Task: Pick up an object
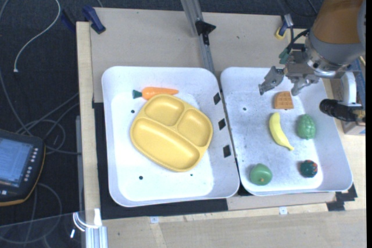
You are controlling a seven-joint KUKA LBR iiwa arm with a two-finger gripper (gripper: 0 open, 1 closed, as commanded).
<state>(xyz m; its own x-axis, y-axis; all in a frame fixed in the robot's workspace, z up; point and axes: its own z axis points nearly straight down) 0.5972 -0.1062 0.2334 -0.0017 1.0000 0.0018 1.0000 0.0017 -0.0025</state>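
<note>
A: Bench, two white bins side by side. Left bin (116, 125) has the yellow divided plate (172, 132), carrot (157, 92) tucked behind it.

B: Gripper?

A: Gripper (286, 83) spread, nothing between its fingers, poised over the right bin (247, 130) just above the cracker (283, 100), likely the target. Banana (280, 132), green items nearby.
</note>
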